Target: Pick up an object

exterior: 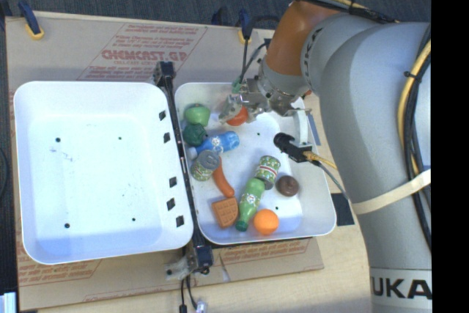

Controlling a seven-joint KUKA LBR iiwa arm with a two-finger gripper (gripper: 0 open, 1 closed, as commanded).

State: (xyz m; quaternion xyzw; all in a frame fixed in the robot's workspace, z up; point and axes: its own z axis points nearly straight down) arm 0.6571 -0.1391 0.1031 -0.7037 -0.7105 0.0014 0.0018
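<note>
Dark blue carpet surrounds a brown cardboard sheet (146, 48) clamped to the bench, and on it we see two shallow white plastic bins side by side. Starting at the left, the left white bin (44, 231) offers bare floor as room for a drop-off. Past the black clips on the shared rim, the right white bin (319, 212) holds the clutter: a round green fruit (196, 114), a dark teal lump (194, 133), a blue plastic piece (226, 141), a grey tin can (204, 165), an orange carrot-like stick (223, 182), a tan waffle-textured block (226, 211), a green bottle with a label (256, 190), an orange ball (266, 222) and a brown round piece (286, 186). We judge the pile tight near the left wall, with looser room toward the right rim. Further right, the gripper (240, 112) sits low at the bin's back edge over a small orange-red object (237, 117); we cannot tell whether its fingers are spread or closed, nor whether anything is held.
</note>
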